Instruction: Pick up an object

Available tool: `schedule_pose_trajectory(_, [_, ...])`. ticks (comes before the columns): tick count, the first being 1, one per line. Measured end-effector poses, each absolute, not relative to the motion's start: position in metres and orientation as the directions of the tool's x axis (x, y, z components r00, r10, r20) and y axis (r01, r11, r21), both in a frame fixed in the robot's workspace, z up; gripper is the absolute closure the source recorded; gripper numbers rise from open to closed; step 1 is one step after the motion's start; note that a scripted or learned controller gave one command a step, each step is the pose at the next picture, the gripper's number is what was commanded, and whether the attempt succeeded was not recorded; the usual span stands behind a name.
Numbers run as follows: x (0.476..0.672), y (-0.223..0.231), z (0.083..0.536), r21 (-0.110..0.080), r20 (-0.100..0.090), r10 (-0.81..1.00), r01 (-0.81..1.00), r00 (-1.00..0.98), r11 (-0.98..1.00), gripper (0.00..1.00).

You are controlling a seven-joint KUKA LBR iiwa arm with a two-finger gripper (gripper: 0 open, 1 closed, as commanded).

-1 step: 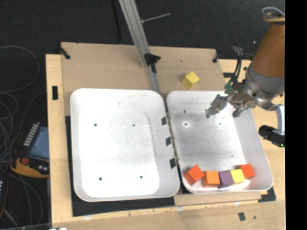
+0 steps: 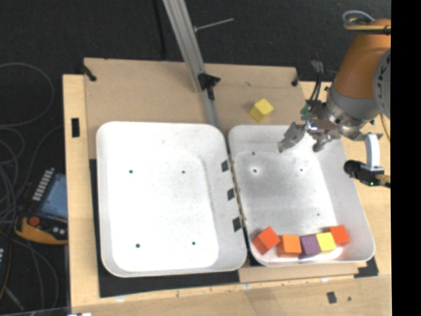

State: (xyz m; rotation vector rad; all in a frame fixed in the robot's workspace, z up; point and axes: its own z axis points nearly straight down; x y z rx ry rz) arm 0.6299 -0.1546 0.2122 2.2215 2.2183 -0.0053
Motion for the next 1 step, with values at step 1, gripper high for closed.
schedule_pose_trajectory(1, [0.5445,-0.2060,0.0954,0.000,-0.001,1.000,1.000,0.006,-0.006,0.00])
